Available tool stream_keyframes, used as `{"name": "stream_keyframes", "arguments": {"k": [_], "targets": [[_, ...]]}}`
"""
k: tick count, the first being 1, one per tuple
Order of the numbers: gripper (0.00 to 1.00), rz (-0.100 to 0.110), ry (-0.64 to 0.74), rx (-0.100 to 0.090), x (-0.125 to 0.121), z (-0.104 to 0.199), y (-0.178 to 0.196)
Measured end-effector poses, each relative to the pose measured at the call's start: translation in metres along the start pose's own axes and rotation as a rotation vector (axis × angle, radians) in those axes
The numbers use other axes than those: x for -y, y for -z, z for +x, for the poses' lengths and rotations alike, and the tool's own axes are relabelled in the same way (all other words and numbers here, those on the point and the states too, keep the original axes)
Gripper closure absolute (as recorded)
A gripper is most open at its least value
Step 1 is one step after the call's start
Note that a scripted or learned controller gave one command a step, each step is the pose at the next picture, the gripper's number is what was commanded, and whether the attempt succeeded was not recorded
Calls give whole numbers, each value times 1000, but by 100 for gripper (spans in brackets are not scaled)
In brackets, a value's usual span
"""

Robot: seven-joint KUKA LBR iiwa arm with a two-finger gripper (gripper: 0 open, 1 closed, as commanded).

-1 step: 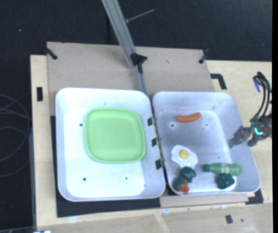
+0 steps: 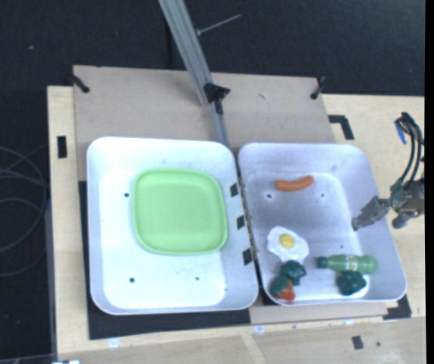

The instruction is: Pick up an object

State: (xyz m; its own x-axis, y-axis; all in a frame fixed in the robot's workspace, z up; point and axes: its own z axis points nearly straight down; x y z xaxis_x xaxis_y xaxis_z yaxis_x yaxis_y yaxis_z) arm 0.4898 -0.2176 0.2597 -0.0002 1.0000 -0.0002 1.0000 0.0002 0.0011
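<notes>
The right bin point(image 2: 353, 158) holds several small toy foods. An orange sausage point(image 2: 294, 183) lies near its far wall and a fried egg point(image 2: 287, 243) sits in the middle. A green bottle point(image 2: 347, 263) lies on its side near the front. Next to it are a dark green broccoli piece point(image 2: 350, 282), a second one point(image 2: 293, 271) and a red and green vegetable point(image 2: 282, 287). My gripper point(image 2: 384, 214) hangs over the bin's right rim, apart from every object. Its fingers stand open with nothing between them. The bottle lies closest, a little in front and to the left.
The left bin point(image 2: 103, 203) holds a light green square plate point(image 2: 179, 211). A grey metal pole point(image 2: 190, 44) slants down from the top to the gap between the bins. Cables point(image 2: 408, 139) hang at the right edge above the gripper.
</notes>
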Motion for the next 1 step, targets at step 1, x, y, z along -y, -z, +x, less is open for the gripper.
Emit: {"name": "stream_keyframes", "arguments": {"k": [1], "targets": [[0,6,0,-1,1,4,-62]]}}
